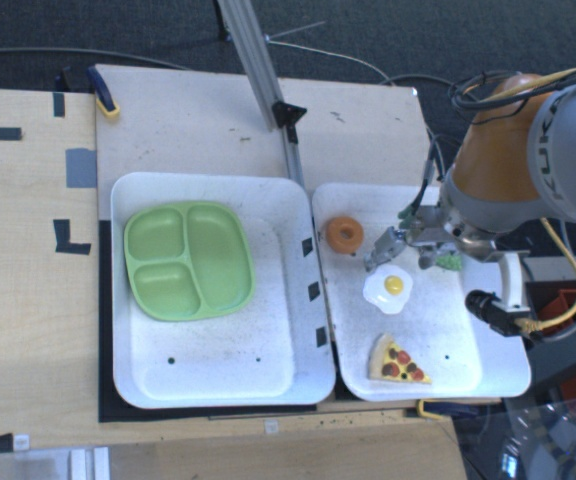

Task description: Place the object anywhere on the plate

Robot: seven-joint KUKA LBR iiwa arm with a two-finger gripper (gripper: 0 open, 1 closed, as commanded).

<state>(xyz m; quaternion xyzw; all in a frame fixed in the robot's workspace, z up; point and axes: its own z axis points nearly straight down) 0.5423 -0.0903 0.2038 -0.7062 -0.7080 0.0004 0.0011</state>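
Observation:
A green plate [188,260] with three compartments lies in the left bin [208,368], with nothing on it. My gripper [400,259] hangs over the right bin [448,358], open, with its fingers spread and nothing between them. A toy fried egg [388,290] lies just below the fingertips in the view. An orange donut-shaped toy [344,234] sits to the gripper's left. A toy pizza slice [396,360] lies near the bin's front edge. A small green object [450,262] peeks out from behind the wrist, mostly hidden.
A slanted metal pole [258,58] runs down from the top and ends at the ridge between the bins. Black and yellow cables [513,313] hang at the arm's right side. A blue and yellow clamp [103,93] sits at the bench's back left.

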